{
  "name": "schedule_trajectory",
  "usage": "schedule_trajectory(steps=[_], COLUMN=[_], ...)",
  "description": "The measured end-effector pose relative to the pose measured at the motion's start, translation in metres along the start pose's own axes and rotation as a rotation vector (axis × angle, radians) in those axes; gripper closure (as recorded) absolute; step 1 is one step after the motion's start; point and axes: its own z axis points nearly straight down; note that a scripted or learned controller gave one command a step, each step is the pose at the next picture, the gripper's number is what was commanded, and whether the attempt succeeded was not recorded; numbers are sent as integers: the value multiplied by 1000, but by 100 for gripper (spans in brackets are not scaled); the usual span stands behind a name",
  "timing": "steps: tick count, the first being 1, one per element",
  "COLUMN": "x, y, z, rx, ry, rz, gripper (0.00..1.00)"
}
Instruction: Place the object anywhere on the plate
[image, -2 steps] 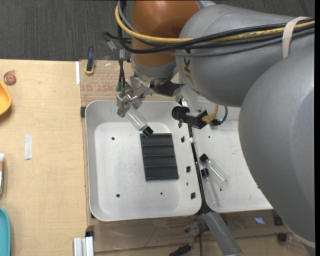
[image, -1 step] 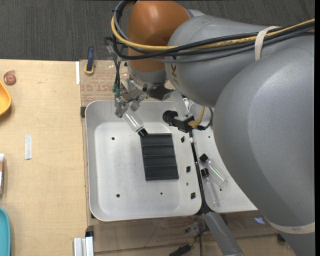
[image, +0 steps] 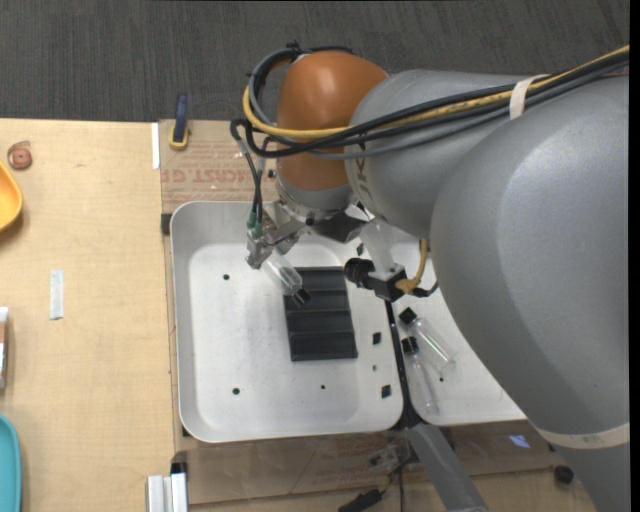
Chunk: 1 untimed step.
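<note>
Behind white bin (image: 200, 330), unreadable red lettering (image: 215, 172)

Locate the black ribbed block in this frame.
The black ribbed block lies flat near the middle of the left white bin, toward its right wall, with the claw at its upper left corner.

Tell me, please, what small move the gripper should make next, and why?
Probably a short descent. The gripper sits over the upper left corner of the black ridged block in the left white bin, and nothing shows between its fingers.
</note>
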Motion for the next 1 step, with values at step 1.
schedule_trajectory(steps=[1], x=[-10], y=[1], z=[71], rx=[-7], ry=[1], rz=[-189], gripper=[100])
